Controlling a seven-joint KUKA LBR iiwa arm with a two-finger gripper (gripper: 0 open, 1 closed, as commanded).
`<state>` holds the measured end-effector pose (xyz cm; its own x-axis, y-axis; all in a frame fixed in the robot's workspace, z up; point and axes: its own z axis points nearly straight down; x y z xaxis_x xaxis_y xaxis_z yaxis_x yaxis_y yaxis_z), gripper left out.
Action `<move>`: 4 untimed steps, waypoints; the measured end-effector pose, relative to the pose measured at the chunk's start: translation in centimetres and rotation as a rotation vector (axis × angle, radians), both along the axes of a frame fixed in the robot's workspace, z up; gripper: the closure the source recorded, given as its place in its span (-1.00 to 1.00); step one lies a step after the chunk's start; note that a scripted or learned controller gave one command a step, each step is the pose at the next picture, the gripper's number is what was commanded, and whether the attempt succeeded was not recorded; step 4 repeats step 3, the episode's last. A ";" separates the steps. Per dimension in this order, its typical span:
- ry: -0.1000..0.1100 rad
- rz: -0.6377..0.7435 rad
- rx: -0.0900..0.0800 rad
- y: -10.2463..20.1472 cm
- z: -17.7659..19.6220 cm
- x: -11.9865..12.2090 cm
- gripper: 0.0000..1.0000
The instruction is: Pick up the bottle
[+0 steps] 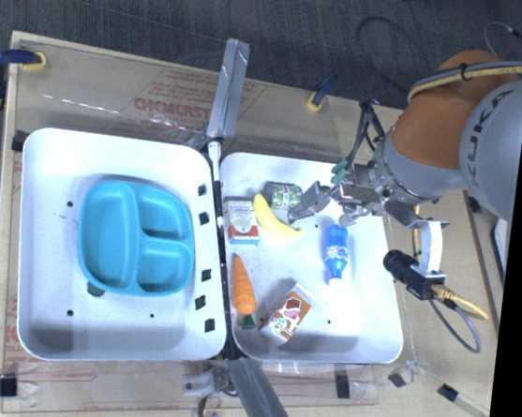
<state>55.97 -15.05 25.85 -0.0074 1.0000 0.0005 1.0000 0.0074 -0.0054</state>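
A: What stands on the bench [114, 100]?

B: Two white bins. The left bin [42, 223] holds a blue tray [139, 238]. The right bin [368, 334] holds the small things.

A: And the arm [450, 132]?

B: It reaches in from the right. Its jaws [323, 199] hang over the upper part of the right bin, near a banana [274, 220] and a small can [284, 196]. I cannot tell if they are open or closed.

A: Where is the bottle [335, 252]?

B: It lies flat just beside the jaws, nothing gripping it. I think a carrot [244, 291] and a carton [290, 314] are far enough not to disturb.
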 end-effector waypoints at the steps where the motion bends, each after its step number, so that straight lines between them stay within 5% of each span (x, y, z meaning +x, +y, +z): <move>1: -0.003 0.044 0.000 -5.5 -2.0 -2.9 -1.00; 2: -0.002 -0.042 -0.001 -6.0 -6.2 1.1 -1.00; 4: -0.005 -0.127 -0.002 -5.9 -7.4 2.0 -1.00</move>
